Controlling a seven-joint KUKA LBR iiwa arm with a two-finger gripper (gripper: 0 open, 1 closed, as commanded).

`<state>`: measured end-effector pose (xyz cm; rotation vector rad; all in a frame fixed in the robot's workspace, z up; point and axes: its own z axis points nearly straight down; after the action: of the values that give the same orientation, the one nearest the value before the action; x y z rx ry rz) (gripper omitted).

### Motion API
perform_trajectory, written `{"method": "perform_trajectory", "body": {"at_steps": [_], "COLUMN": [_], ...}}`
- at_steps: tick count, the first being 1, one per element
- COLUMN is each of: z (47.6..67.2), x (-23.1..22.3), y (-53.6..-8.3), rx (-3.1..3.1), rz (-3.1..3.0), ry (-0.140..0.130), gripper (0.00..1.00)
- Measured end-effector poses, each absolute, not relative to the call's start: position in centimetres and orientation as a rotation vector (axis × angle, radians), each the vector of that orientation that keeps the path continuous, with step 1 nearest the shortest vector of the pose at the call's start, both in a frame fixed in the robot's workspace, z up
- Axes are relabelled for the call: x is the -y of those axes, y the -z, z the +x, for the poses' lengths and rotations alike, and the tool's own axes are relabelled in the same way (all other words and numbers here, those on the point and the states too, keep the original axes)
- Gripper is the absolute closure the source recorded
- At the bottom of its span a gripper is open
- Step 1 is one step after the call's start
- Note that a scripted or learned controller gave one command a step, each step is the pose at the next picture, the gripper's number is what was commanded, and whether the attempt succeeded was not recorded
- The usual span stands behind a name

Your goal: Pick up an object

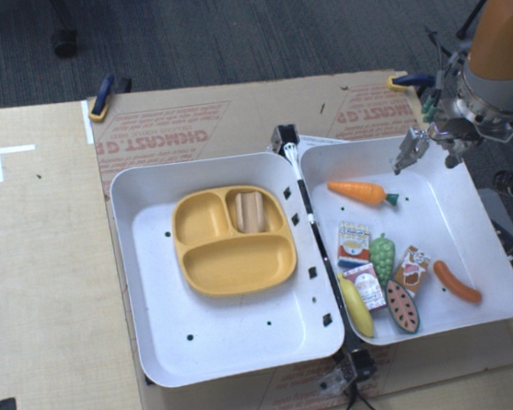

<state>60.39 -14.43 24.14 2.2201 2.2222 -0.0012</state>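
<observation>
Orange plastic carrot (358, 192) lies ungrasped in the right white bin (480, 209); the claw (428, 152) hovers spread, nothing picked yet.

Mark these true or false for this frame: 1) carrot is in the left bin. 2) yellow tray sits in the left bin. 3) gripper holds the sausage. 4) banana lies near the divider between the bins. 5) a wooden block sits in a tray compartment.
1) False. The carrot lies in the right bin.
2) True. The yellow tray sits in the left bin.
3) False. The gripper has nothing between its fingers; the sausage lies on the right bin floor.
4) True. The banana lies along the right bin's left side, by the divider.
5) True. The wooden block is in the tray's upper right compartment.
</observation>
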Motion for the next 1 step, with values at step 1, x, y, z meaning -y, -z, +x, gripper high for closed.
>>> {"method": "perform_trajectory", "body": {"at_steps": [1], "z": [60.09], "x": [9.67], "y": [-9.76], "rx": [-1.964], "rz": [2.453], "ry": [0.002], "gripper": [0.0]}}
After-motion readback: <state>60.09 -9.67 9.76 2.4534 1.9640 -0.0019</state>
